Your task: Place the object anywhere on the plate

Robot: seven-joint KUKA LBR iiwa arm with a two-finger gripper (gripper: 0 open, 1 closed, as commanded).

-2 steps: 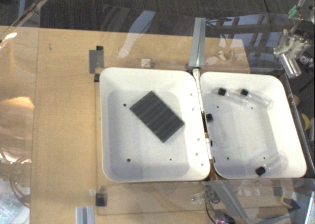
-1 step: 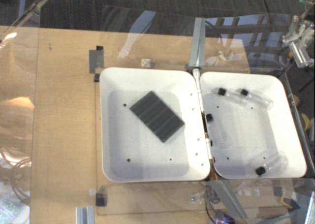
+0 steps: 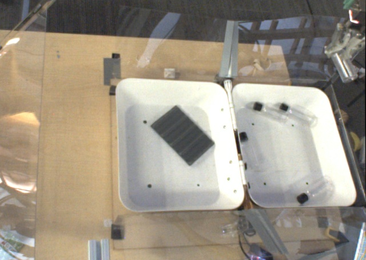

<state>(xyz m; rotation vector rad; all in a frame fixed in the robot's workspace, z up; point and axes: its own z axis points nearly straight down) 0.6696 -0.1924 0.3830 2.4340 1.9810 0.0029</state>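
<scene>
A dark grey ribbed square plate [image 3: 182,135] lies flat and turned at an angle in the left bin [image 3: 131,196]. In the right bin [image 3: 337,139], two clear tubes with black caps [image 3: 296,114] lie near the far wall. A third clear tube with a black cap [image 3: 313,191] rests by the near right corner. A small black piece [image 3: 242,136] sits against that bin's left wall. My gripper [image 3: 345,59] hangs at the view's upper right edge, beyond the right bin's far corner and well away from the tubes and the plate.
A grey metal bar [image 3: 229,50] stands behind the seam between the bins. Small black and grey brackets [image 3: 112,69] sit on the wooden bench at the left bin's corners. Clear sheeting [image 3: 23,127] covers the bench's left side.
</scene>
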